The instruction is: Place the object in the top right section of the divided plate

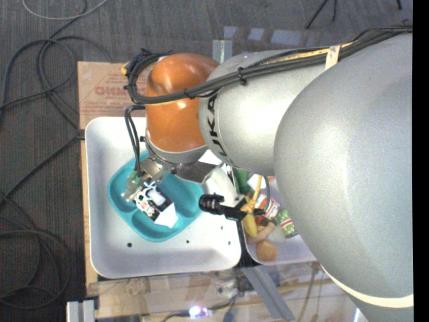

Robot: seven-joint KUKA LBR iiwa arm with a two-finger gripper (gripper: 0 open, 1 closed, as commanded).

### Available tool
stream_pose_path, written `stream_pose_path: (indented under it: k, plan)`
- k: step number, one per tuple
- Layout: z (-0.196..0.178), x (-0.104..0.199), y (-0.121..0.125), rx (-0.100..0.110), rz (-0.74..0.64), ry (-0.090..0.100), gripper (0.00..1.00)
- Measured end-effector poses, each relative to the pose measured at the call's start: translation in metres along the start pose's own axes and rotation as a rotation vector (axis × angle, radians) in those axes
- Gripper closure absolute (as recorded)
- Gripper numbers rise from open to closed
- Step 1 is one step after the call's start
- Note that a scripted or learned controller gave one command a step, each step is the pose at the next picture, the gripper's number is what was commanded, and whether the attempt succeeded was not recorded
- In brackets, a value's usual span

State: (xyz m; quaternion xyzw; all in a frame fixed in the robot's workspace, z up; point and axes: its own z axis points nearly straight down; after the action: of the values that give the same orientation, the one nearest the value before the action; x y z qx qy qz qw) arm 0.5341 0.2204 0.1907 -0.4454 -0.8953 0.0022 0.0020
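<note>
The gripper (149, 196) is positioned over the teal divided plate (124, 183) in the left bin (100, 247); whether it is open or closed cannot be determined. A white object (166, 215) lies on the plate just beside the gripper, toward the plate's lower right edge. The orange band (175, 109) sits directly above the plate. The right bin (281, 255) contains a banana (249, 225), a brown item (267, 249) and other small objects.

My arm at full reach

Its grey bulk swung in from the right, orange band over the wrist, gripper (149, 194) pointed down.
</note>
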Motion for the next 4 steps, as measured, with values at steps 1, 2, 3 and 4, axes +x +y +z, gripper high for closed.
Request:
stream_pose_path:
  k: [1,2,3,4]
  plan:
    - [-0.1,-0.091,0.006,-0.003,0.248,-0.004,1.0]
    - [-0.153,-0.069,-0.022,-0.003,0.337,-0.003,1.0]
    - [-0.11,-0.004,-0.004,-0.002,0.174,-0.002,1.0]
    - [-0.097,0.017,-0.023,-0.004,-0.408,-0.002,1.0]
